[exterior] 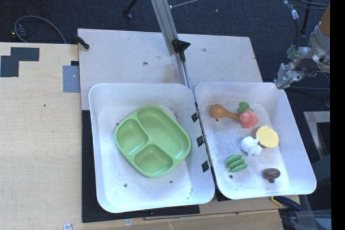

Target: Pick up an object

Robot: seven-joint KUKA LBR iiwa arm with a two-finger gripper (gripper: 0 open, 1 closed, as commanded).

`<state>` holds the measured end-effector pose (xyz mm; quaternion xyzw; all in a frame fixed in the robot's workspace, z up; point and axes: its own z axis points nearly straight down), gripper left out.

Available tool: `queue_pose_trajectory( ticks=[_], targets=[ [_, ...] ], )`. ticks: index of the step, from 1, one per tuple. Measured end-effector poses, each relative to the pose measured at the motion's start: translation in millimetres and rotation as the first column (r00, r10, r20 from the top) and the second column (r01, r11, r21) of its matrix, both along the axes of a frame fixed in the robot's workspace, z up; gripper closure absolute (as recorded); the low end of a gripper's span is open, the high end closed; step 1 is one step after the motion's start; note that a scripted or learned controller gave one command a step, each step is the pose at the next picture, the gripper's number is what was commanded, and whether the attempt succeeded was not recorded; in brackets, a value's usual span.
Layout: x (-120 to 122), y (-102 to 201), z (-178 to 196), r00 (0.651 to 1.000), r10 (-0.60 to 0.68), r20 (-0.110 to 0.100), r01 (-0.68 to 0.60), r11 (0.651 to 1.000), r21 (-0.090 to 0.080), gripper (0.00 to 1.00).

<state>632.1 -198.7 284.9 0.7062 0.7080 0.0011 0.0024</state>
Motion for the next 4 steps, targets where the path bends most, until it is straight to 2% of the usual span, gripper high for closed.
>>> queue_pose_trajectory(
  ticks=[1,3,4],
  targets=[
    [5,50,0,1.0,0.003,-0.007,-0.003,1.0,0.004,1.0],
    [-14,149,-19,1.0,0.002,-0.009,-0.002,1.0,0.004,1.0],
    [-10,201,-40,1.0,0.002,-0.01,-0.002,1.0,0.004,1.0]
  ],
)
